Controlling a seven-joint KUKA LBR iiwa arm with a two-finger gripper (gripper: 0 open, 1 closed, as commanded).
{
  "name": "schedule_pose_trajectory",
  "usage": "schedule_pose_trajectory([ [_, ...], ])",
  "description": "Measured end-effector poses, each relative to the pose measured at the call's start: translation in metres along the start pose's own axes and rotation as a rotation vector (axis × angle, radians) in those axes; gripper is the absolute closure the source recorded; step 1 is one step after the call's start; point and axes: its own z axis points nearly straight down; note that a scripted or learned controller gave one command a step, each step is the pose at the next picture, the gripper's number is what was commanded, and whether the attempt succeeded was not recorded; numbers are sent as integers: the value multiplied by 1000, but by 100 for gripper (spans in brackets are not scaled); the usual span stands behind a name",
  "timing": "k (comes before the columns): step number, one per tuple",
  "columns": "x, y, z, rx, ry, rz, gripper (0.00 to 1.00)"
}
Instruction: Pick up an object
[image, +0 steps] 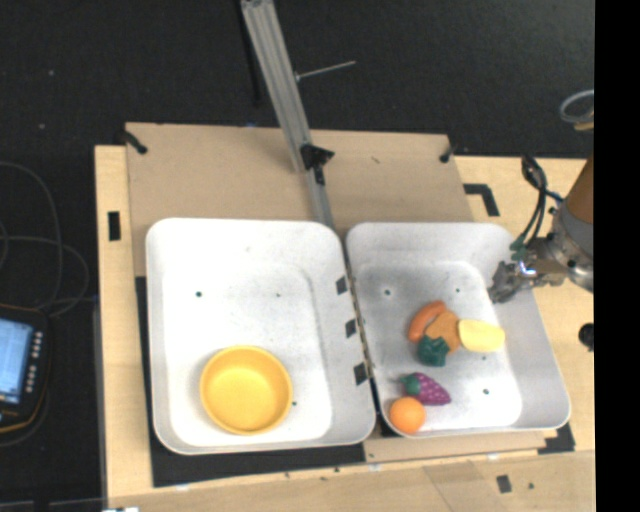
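The tool (505, 277) hung at the right bin's (540, 400) upper right edge; its grip was unreadable. The orange ball (407, 414) (probably light, smooth plastic) sat lower left, best pinched across its middle.

We see two bins side by side on the bench (110, 300). In the left bin (240, 260) a bowl (246, 389) sits near its front edge. In the right bin (400, 260) a carrot (430, 318), a lemon (481, 336) and a small leafy piece (433, 350) cluster mid-bin, touching; grapes (427, 389) and an orange (407, 414) lie at its front-left corner. The gripper (505, 278) is over the right bin's right edge.
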Motion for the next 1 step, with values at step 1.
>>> schedule_pose_trajectory([
  [1,-2,1,-32,2,1,-2,100],
])
